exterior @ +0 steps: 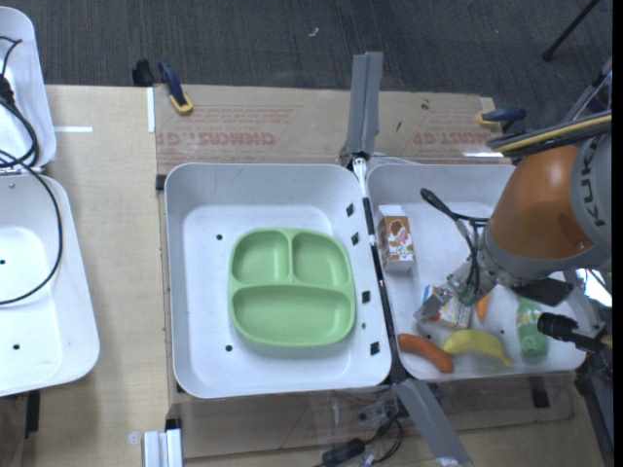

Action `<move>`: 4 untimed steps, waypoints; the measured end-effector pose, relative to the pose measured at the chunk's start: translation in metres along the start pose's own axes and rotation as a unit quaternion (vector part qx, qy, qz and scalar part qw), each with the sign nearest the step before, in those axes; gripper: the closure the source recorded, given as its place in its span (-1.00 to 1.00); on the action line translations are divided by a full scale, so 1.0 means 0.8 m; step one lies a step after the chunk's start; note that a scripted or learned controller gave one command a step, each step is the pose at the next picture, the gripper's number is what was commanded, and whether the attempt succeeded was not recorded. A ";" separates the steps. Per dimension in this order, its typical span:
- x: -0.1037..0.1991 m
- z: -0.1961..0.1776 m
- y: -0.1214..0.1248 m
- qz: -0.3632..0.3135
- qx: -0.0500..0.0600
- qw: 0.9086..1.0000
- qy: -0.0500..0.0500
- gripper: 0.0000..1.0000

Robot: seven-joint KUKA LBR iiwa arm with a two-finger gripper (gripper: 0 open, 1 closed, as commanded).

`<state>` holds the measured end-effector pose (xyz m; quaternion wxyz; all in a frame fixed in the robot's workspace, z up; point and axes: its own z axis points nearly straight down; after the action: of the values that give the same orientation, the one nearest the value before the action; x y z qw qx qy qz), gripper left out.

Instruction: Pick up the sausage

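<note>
Hovering gripper [458,295] beside sausage [426,352].
Banana [476,343] is crowding it (fingers' spread: cannot tell), risking the wrong item getting grabbed.

Orange-red sausage [426,351], yellow banana [476,344], green divided plate [291,287], white bins [185,261].

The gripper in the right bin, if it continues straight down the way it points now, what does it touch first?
Probably the bare bin floor or the small packet beside it. The gripper points down above the banana, with the sausage lower left of it. Depth is unclear from this slanted view.
</note>
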<state>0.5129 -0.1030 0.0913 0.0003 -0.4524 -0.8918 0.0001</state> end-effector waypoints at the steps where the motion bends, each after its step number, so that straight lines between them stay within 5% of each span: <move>1: 0.028 0.000 -0.035 0.060 0.000 0.998 0.001 -1.00; 2: 0.027 -0.011 -0.035 0.062 0.000 0.998 0.000 1.00; 3: 0.077 -0.125 0.002 0.090 0.000 0.996 0.000 1.00; 4: 0.077 -0.125 0.002 0.091 0.000 0.996 0.000 -1.00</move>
<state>0.4782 -0.0524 0.1910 0.0000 -0.5314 -0.8471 0.0005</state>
